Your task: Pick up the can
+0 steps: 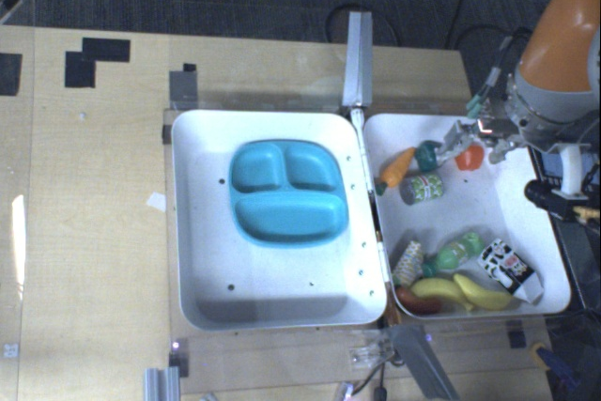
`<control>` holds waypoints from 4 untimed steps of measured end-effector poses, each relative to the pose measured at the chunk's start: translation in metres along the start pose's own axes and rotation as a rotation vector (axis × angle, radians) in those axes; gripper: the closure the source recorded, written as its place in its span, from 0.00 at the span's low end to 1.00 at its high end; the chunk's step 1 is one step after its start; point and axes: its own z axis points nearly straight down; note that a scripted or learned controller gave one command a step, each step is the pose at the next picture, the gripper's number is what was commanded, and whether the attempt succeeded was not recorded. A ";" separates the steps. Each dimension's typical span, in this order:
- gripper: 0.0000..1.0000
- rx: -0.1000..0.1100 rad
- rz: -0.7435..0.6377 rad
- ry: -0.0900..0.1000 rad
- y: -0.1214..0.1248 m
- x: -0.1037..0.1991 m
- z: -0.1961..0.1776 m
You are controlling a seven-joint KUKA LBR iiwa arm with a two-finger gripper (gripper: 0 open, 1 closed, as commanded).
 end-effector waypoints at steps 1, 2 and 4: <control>0.00 -0.005 0.046 -0.001 0.029 0.006 0.128; 1.00 -0.011 0.044 0.000 0.032 0.007 0.116; 0.00 -0.001 0.381 0.000 0.022 0.039 0.040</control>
